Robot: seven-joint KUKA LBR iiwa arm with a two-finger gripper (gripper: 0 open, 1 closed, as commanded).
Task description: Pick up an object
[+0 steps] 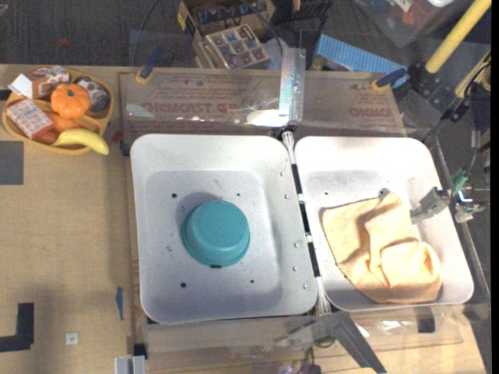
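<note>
A teal bowl (217, 232) lies upside down in the middle of the left bin (156, 170). A crumpled tan cloth (382, 248) fills the lower half of the right bin (351, 162). Part of my gripper (440, 202) shows at the right bin's right rim, just right of the cloth's upper corner and apart from it. Nothing is seen held in it.
A basket (54, 111) with a toy pumpkin and a banana sits on the bench at the far left. Clear panels (210, 100) stand behind both bins, with boxes (230, 41) and clutter beyond. A yellow pole (464, 22) slants at the top right.
</note>
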